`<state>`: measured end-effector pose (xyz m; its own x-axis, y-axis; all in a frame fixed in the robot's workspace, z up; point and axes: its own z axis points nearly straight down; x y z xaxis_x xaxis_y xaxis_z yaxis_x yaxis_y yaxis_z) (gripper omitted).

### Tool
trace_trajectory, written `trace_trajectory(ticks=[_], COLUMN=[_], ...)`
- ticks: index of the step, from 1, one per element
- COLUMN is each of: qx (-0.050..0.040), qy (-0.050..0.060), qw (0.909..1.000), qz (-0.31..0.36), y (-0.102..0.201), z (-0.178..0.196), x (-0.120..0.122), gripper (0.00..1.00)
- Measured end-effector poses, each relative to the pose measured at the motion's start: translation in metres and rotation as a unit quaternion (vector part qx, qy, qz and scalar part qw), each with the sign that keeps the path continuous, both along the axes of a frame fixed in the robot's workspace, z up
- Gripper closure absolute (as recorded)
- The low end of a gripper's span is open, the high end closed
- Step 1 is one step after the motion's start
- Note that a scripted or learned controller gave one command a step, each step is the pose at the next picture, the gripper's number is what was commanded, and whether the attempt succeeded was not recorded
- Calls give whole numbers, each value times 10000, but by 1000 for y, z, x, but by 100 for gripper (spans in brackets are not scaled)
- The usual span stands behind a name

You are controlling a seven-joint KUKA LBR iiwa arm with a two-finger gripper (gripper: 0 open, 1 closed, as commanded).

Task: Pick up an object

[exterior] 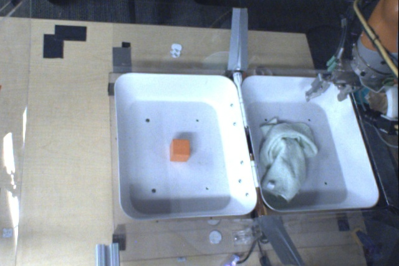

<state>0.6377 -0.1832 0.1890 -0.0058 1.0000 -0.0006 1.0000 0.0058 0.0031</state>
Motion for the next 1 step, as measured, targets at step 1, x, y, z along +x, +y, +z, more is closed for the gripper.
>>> trace_trajectory(ticks=[1], qx=[-5], qy=[-9], qw=[9919], qz=[-1270], y=[-21], z=[45], x=[19], gripper=[0])
